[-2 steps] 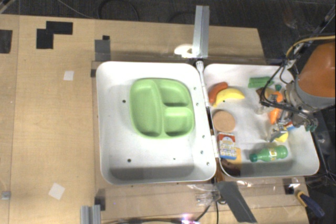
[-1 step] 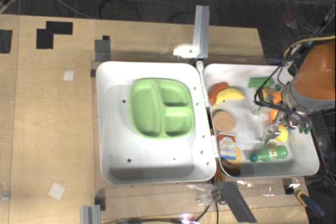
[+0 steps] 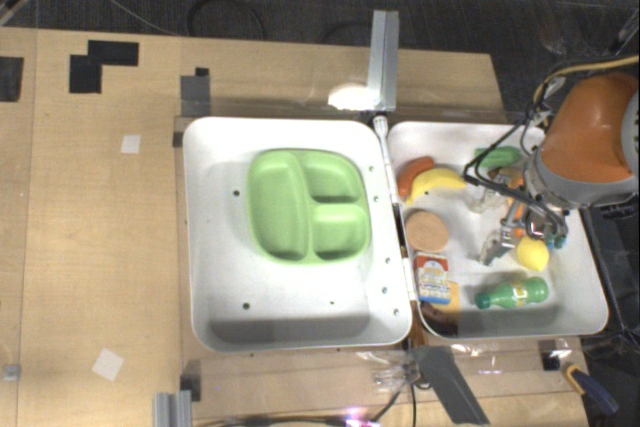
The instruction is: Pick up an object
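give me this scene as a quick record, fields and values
left bin: holds a green divided tray
right bin: banana, round brown disc, small carton, green bottle, lemon
arm: over the right bin, from the right
gripper: low in the right bin, left of the lemon
held: nothing visibly between the fingers

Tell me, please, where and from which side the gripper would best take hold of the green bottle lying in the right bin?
Probably across the middle of the green bottle, coming straight down from above. It lies on its side along the right bin floor, so its round body offers two opposite flanks. Fingers set crosswise to its length should fit, though the lemon sits close behind.
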You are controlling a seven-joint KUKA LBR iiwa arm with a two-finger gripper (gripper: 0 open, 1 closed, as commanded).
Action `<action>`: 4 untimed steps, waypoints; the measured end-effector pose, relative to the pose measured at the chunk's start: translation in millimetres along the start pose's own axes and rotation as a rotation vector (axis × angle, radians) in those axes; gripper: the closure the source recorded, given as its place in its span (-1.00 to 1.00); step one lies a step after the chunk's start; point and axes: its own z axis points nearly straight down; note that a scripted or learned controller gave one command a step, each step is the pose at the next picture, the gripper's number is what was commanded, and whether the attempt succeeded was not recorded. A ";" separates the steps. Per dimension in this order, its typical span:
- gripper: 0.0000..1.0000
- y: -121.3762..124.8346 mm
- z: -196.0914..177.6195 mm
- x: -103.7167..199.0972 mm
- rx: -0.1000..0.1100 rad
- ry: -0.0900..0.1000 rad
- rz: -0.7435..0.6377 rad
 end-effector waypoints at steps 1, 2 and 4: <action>-1.00 -2.7 -1.4 44.1 -0.001 -0.002 0.079; -1.00 -9.8 1.2 -29.7 -0.001 0.000 -0.208; 1.00 22.7 -119.4 -105.0 -0.003 -0.004 -0.076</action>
